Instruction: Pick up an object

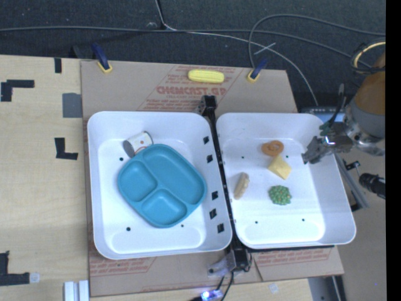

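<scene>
The right bin (326, 224) holds four small items. A round orange-brown piece (272, 147) lies toward the back, with a yellow wedge (280, 167) just in front of it. A green broccoli-like piece (280, 195) sits nearer the front, and a tan bread-like piece (241, 184) lies by the bin's left wall. My gripper (318, 148) hovers over the bin's right side, to the right of the orange piece and the yellow wedge, with nothing seen between its fingers.
In the left bin (100, 137) lie a blue divided tray (161, 184) and a small white and grey cup (137, 143) on its side. A yellow corn-like item (205, 76) rests on the cardboard behind the bins. Cables cross the dark back area.
</scene>
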Action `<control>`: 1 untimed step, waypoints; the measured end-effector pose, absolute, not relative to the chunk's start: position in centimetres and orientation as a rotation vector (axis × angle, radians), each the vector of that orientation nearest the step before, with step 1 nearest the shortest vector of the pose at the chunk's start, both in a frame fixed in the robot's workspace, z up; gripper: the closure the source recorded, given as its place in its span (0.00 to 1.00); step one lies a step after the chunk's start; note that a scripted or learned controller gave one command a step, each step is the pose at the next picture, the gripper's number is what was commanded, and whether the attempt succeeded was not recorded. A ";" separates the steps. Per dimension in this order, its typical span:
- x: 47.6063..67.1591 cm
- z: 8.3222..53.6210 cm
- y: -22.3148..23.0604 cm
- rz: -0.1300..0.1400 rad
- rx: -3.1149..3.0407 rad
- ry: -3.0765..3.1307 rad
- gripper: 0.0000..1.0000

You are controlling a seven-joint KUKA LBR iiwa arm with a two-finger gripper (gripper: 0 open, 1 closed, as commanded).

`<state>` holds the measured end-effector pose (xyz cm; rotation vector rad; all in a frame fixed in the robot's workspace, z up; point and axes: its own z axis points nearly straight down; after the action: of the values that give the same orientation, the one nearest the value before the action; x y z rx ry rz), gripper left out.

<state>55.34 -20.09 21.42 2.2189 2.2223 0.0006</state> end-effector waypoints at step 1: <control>55.8 20.7 -15.2 -0.001 2.217 2.227 1.00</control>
<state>55.81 -15.16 20.69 2.2173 2.2274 -0.0012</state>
